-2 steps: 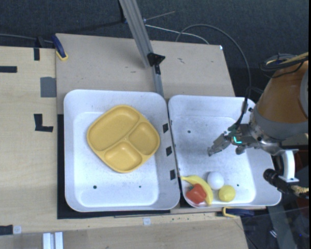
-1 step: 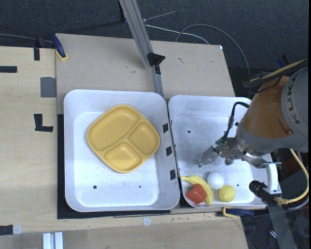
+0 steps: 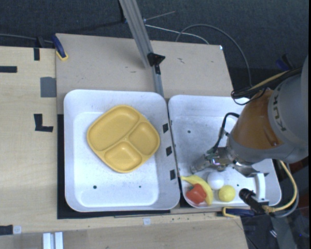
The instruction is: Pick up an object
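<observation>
left bin [image 3: 78,139]: yellow three-compartment plate [image 3: 123,138], tilted, toward far side | right bin [image 3: 197,108]: cluster at near edge — yellow banana [image 3: 203,183], red item [image 3: 196,193] touching it, white ball [image 3: 215,180], small yellow ball [image 3: 227,193] | gripper [image 3: 205,162]: low over right bin, just beyond white ball; finger state cannot tell

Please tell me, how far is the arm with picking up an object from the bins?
Done: the gripper is low inside the right bin, just above the white ball. In hand: I see nothing between its fingers. Left: grasping and lifting; the ball, the banana, the red piece and the yellow ball all lie in the bin.
</observation>
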Tool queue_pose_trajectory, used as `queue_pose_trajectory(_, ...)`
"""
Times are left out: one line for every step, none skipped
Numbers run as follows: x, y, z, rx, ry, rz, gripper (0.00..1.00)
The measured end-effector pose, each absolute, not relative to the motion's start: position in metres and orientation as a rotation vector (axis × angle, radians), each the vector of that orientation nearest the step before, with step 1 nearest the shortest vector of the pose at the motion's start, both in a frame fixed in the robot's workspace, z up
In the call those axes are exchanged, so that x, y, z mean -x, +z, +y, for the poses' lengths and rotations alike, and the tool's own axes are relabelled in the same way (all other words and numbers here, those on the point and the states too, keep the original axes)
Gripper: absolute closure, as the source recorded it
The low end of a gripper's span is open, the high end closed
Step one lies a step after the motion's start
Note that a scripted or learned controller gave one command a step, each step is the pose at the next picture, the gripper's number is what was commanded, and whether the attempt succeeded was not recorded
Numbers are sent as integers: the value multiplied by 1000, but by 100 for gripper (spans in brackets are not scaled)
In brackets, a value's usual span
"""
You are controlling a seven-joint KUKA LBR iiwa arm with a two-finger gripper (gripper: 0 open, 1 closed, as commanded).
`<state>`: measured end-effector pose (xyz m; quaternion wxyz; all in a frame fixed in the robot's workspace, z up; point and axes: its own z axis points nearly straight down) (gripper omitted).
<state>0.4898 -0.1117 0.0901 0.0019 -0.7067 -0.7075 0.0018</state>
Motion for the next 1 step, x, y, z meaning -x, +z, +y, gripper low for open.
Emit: queue_pose_trajectory(-490, 102, -111, 2215, 3, -2220, 100)
